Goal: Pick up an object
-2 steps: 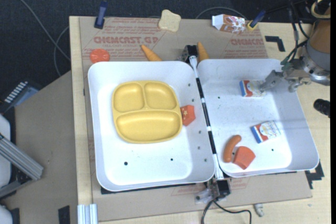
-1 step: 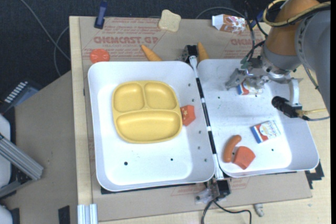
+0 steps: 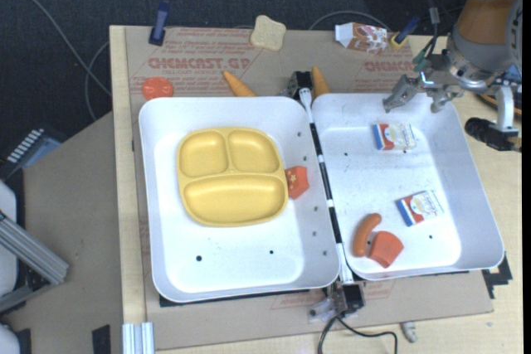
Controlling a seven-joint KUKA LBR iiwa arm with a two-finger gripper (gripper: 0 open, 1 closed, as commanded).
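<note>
over the far edge of the right bin the gripper hangs with its fingers spread, nothing between them; just below it lies a small carton, a second carton nearer, a sausage touching a red block; a yellow tray sits in the left bin

Grey arm enters from two o'clock, orange band above the wrist; gripper hangs with fingers spread.
</note>
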